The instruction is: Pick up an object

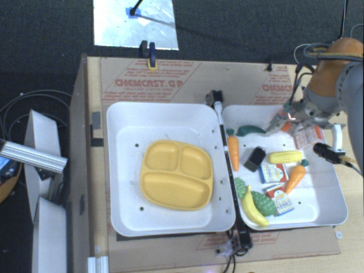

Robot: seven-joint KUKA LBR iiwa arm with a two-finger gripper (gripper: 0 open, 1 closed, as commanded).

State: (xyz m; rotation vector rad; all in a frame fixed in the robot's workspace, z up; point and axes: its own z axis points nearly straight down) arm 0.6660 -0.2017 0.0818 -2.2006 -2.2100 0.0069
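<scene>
The right bin (333,201) holds several toy items. Along its left wall lies a carrot (233,152), with a dark green piece (250,131) behind it and a black block (255,158) beside it. A yellow corn-like piece (285,157), a second carrot (294,178), small red, white and blue cartons (272,173), a banana (253,206) and a green leafy item (264,202) fill the middle and front. My gripper (287,120) hangs over the bin's back right corner, just right of the dark green piece. A red and white packet (307,134) lies right beside it.
The left bin (122,152) bears a yellow divided plate (177,174). A thin wall (224,152) separates the two bins. The grey arm with its orange band (335,73) comes in from the upper right. Cardboard (170,78) lies under both bins.
</scene>
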